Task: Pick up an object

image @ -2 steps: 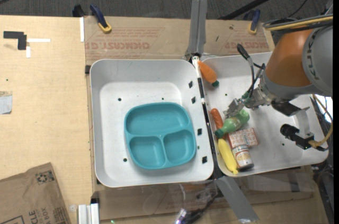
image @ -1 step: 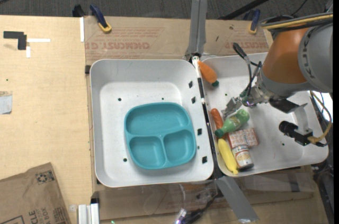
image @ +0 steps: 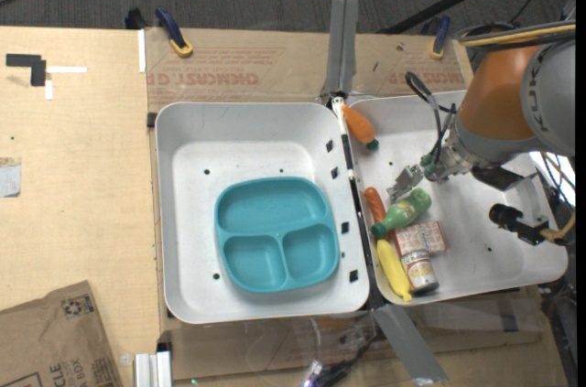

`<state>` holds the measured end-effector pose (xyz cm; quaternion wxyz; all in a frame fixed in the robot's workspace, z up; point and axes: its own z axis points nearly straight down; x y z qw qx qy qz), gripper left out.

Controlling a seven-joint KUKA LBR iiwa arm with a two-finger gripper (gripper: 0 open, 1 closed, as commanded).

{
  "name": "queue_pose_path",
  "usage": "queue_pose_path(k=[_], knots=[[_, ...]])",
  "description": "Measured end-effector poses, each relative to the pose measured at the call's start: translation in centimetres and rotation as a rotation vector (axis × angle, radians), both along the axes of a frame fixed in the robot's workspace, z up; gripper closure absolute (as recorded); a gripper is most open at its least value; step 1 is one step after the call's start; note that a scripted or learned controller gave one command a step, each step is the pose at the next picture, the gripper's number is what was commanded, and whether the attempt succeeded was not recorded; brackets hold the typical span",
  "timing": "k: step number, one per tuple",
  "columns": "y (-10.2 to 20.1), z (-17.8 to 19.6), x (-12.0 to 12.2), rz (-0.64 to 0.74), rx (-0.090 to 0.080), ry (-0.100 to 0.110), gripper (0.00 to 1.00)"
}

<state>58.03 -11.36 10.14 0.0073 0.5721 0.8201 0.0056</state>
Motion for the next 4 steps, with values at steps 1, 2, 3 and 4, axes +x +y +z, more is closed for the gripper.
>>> queue_pose_path(k=[1, 2, 3, 4], knots=[[-0.2, 0.2, -1.3, -0.05, 0.0, -0.013, 0.0], [-0.2, 0.2, -1.3, -0.05, 0.0, -0.012, 0.0], [-0.1, 3.4, -2.6, -0.034, -0.001, 0.015, 0.0], [-1.4, 0.0, -2.3, 0.025, -0.003, 0.001, 0.0]])
